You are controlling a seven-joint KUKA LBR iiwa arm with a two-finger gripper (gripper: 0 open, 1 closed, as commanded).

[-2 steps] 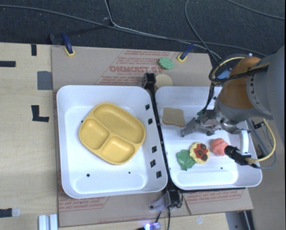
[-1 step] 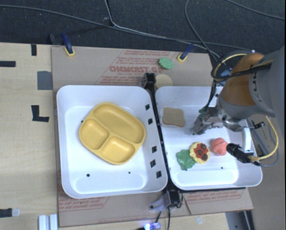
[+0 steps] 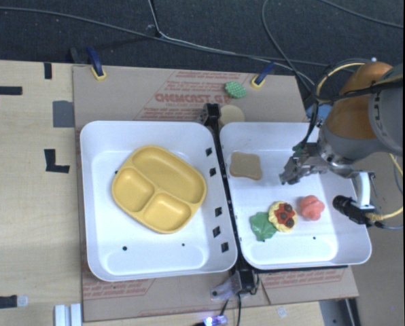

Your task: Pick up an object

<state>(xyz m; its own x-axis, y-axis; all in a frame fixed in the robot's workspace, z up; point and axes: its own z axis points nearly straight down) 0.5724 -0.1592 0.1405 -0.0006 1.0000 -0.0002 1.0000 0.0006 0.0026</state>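
- Wooden bench (image 3: 26,202) bears two white bins; right bin (image 3: 352,253) holds tan bread slice (image 3: 246,166) (flat, toast-like).
- Gripper (image 3: 291,174) hovers right of it; whether it grips anything is unclear.

Brown cardboard sheet (image 3: 182,94) under both bins, held by blue-and-yellow clamps (image 3: 96,66) at its far edge. Small green knobbly item (image 3: 235,89) lies on the cardboard. Black cables (image 3: 155,29) cross dark carpet beyond.

Red "CHEMCAST" print on cardboard sheet (image 3: 182,90)
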